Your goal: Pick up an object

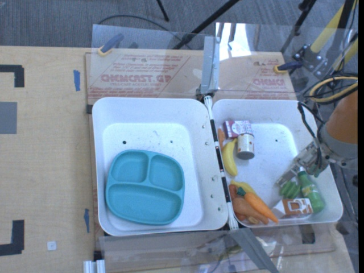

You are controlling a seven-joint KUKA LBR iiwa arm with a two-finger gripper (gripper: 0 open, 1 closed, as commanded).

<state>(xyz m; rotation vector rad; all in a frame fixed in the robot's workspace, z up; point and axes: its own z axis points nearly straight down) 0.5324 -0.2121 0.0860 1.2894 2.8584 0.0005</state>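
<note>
Grey pincer (298,169) just above green bottle (310,191)

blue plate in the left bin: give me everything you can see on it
The blue plate is a rounded-rectangle divided dish, looks like matte plastic, turquoise. Raised ridges split it into three compartments: two smaller ones at the far side, one long one at the near side. It lies flat, right way up, in the near part of the left bin, slightly rotated. Nothing lies in it.
</note>
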